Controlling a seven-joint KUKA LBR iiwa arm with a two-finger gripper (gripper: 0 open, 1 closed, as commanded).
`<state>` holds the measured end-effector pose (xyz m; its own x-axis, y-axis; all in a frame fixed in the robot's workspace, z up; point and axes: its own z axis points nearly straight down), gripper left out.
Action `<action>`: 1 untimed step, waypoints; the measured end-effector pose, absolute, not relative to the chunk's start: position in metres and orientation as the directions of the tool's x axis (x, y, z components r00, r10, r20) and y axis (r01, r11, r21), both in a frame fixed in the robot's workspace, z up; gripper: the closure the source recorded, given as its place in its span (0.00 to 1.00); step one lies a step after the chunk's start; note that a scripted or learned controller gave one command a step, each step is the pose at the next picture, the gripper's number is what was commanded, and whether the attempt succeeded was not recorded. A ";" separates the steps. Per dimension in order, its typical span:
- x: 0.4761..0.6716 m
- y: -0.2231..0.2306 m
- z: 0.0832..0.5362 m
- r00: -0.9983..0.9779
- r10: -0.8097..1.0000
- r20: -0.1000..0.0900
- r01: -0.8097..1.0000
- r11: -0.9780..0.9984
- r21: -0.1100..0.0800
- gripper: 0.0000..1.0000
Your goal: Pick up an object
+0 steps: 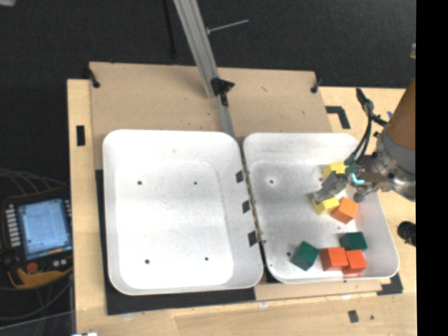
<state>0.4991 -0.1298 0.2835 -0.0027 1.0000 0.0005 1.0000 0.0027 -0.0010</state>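
The right bin point(280, 152) holds several small blocks. My gripper point(334, 186) reaches in from the right and hangs low over the bin's right half. A yellow block point(337, 168) lies just behind the gripper, and a second yellow block point(325, 204) lies just in front of it. An orange block point(344, 211) touches that second yellow one on its right. Near the front wall are a green block point(304, 255), a darker green block point(353, 241) and two orange blocks point(334, 257) point(355, 260) side by side. From this angle I see no block lifted.
The left bin point(171, 208) sits beside the right one, with a hinge-like strip between them. A slanted metal pole point(199, 44) rises from behind the bins. A handheld screen unit point(38, 229) lies off the bench at far left.
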 end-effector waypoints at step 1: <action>0.500 -0.130 0.285 0.000 1.000 0.000 1.000 0.000 0.003 0.00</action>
